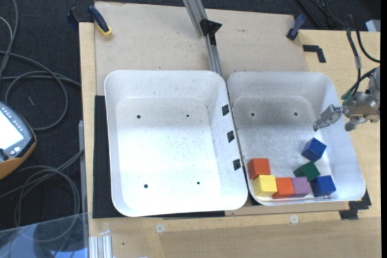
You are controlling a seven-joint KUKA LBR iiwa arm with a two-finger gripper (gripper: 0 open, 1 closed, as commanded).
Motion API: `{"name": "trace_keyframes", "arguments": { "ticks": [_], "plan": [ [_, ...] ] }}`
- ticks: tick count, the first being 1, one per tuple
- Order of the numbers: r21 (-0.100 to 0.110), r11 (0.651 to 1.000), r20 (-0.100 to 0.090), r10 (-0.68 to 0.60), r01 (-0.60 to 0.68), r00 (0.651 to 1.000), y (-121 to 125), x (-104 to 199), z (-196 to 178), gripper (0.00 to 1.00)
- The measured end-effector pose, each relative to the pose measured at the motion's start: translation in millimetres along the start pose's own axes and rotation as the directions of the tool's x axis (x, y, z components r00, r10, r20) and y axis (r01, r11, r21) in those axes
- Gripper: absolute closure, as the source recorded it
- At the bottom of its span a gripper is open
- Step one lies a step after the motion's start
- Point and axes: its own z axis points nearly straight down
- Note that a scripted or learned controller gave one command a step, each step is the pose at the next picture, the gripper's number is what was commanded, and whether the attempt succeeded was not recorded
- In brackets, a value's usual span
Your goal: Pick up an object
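Blue cube (314, 148) just below gripper (331, 118)

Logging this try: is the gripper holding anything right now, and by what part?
Nothing is held. The gripper is at the right bin's right side, above the blocks, with nothing between its fingers. The nearest blue block lies apart from it on the bin floor.

Two white bins: a left bin (127, 148) and a right bin (266, 90). Seven blocks lie in the right one: two blue blocks (314, 148) (325, 185), two orange blocks (259, 167) (283, 187), one yellow block (264, 183), one purple block (301, 186) and one green block (308, 171). Two blue clamps (100, 20) (295, 25) sit on the worktop (157, 33).
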Motion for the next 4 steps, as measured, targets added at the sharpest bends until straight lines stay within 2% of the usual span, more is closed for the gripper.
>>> {"name": "trace_keyframes", "arguments": {
  "ticks": [1, 2, 3, 4],
  "plan": [
    [0.007, 1.000, -0.002, 0.000, 0.000, 1.000, 6.4, -2.8, 108.6, 0.00],
    [0.004, 1.000, -0.001, 0.002, -0.002, 1.000, -38.4, 4.0, 108.8, 0.00],
    [-0.012, 1.000, 0.004, -0.004, 0.004, 1.000, -41.9, 39.6, -49.3, 0.00],
    [0.002, 1.000, 0.001, 0.002, -0.002, 1.000, -30.9, 13.3, -8.1, 0.00]
  ]
}}
